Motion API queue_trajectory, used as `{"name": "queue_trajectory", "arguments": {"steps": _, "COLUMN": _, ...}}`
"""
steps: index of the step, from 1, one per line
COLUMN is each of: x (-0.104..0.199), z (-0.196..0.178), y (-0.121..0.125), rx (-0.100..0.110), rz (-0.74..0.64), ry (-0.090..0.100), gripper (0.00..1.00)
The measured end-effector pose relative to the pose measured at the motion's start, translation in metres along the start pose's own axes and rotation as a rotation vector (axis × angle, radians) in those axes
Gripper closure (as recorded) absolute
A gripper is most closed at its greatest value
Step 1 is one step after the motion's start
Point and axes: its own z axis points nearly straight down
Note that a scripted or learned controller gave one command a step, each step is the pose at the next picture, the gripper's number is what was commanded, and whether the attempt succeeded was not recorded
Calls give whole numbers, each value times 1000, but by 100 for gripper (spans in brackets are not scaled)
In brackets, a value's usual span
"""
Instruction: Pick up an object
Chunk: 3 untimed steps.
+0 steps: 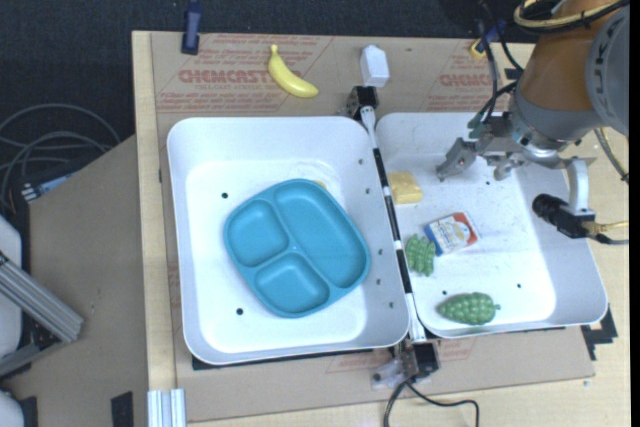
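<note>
The claw (478, 158) hovers over the far end of the right bin (570, 300), its fingers spread and holding nothing, likely poised above the loose items to choose one. Four candidates lie nearer: one yellow block (405, 187), one small packet (452, 232), and two green pieces, a small one (421, 255) and a larger one (467, 307). The left bin (190, 215) carries one blue divided tray (294, 246), and one banana (290, 77) rests on the counter (240, 75) beyond.

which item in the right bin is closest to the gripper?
The yellow block by the divider, nearest the gripper; the blue-and-red packet, green broccoli piece and green grape bunch lie lower down.
</note>
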Motion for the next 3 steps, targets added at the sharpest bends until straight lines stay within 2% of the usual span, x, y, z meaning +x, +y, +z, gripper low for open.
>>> {"name": "queue_trajectory", "arguments": {"steps": 1, "x": 5, "z": 58, "y": -37, "rx": 1, "rz": 1, "ry": 1, "gripper": 0}}
{"name": "queue_trajectory", "arguments": {"steps": 2, "x": -10, "z": 57, "y": -54, "rx": 1, "rz": 0, "ry": 2, "gripper": 0}}
{"name": "queue_trajectory", "arguments": {"steps": 3, "x": -87, "z": 37, "y": -42, "rx": -4, "rz": 0, "ry": -2, "gripper": 0}}
